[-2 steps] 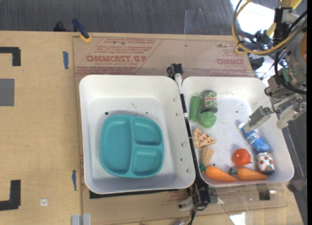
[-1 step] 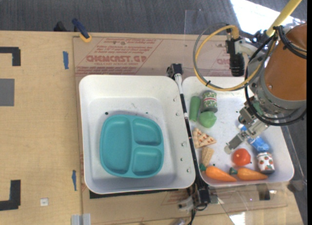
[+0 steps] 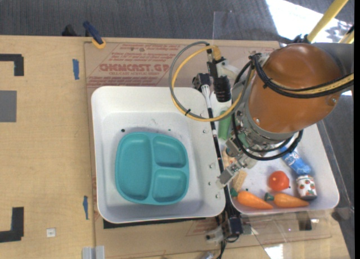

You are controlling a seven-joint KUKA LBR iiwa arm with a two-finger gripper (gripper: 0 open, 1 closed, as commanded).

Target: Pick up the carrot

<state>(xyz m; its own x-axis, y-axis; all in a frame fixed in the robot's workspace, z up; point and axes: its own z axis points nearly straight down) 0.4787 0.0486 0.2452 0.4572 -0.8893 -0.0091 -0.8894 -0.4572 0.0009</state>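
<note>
Two white bins sit side by side on the bench. The left bin (image 3: 107, 140) holds a teal tray (image 3: 152, 167) with three compartments, lying flat near the bin's middle. The right bin (image 3: 329, 193) is partly covered by the arm (image 3: 292, 89), whose orange band fills much of the space above it.

Two carrots lie along the near edge of the right bin. The left carrot (image 3: 254, 199) is bright orange, smooth and tapered, lying on its side with its thick end at the left and its point toward the right, a small dark green stub at that tip. The right carrot (image 3: 289, 200) looks the same in colour and shape, lying nearly in line with the first, with its green end at the left, so the two almost meet tip to stub.

Just behind them sits a tomato (image 3: 278, 180), red and round. To its right stands a small can (image 3: 305, 186) with a red and white label, and behind that lies a blue packet (image 3: 297, 163).

The gripper (image 3: 232, 169) hangs low at the left side of the right bin, near the wall between the bins, just above and left of the left carrot. Its end is a tangle of metal and cable, and I cannot tell how the jaws stand. Nothing shows between them.
</note>
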